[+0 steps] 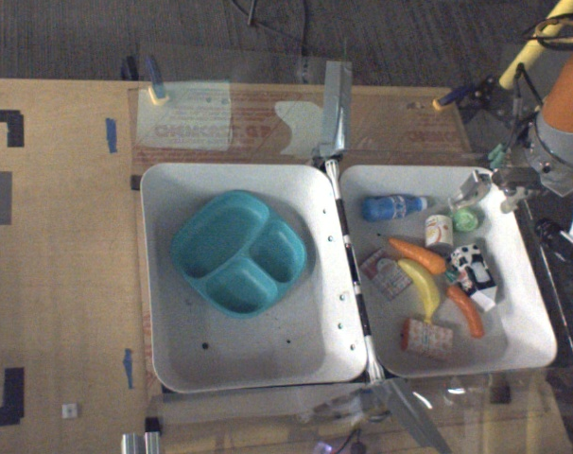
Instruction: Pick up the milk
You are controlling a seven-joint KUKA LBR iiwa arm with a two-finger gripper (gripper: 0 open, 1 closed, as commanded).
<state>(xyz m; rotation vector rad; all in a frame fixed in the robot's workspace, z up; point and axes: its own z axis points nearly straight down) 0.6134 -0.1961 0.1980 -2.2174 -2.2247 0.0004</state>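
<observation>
We see a shallow white plastic right bin [532, 343] holding a small black-and-white cow-patterned milk carton [474, 272], lying flat below the grey two-finger gripper [483, 189], whose finger spacing we cannot tell. Its long axis runs diagonally (likely light, stiff); we'd grasp across its narrow sides.

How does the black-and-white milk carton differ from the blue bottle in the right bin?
The black-and-white cow-patterned milk carton is boxy, while the blue plastic bottle is round and slender. The carton lies among the toy foods at the bin's right side, beside an orange carrot; the bottle lies apart near the far edge, pointing left-right. Both lie in the right white bin.
</observation>
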